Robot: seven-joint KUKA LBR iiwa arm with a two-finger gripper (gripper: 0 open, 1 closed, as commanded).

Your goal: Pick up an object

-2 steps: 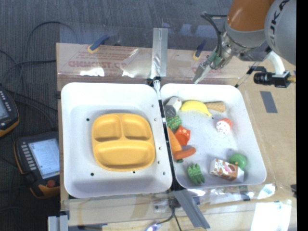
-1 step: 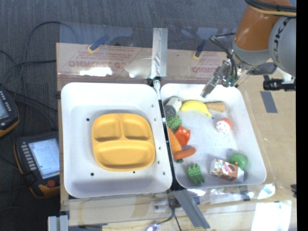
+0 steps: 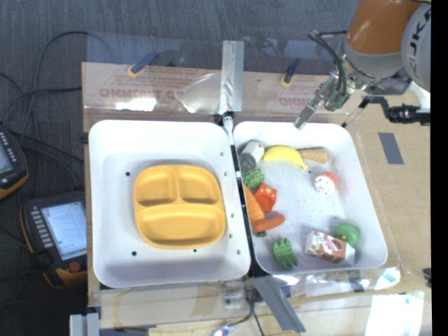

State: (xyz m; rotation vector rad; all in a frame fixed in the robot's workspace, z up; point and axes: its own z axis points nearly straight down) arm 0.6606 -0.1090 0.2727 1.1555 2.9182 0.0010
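Banana (image 3: pixel 285 156) is sitting at the back of the right bin (image 3: pixel 364 187), near the rim, looking like the nearest candidate to the gripper (image 3: pixel 311 114). Nothing is being lifted: every item is lying on the bin floor. Gripper is hanging above the bin's back edge, outside the rim, carrying nothing; can't tell how far the claw is spread, too small and slanted here. Other options in that bin: white-red ball (image 3: pixel 324 183), carton (image 3: pixel 327 246) beside a green ball (image 3: pixel 347 233) at the front, green block (image 3: pixel 284 252), carrot (image 3: pixel 267 222) and a red piece (image 3: pixel 266 198) along the left wall. Left bin (image 3: pixel 112 152) is holding a yellow tray (image 3: pixel 180 206). My read: task is sitting at the start, with approach, descent, grasp and lift all remaining.
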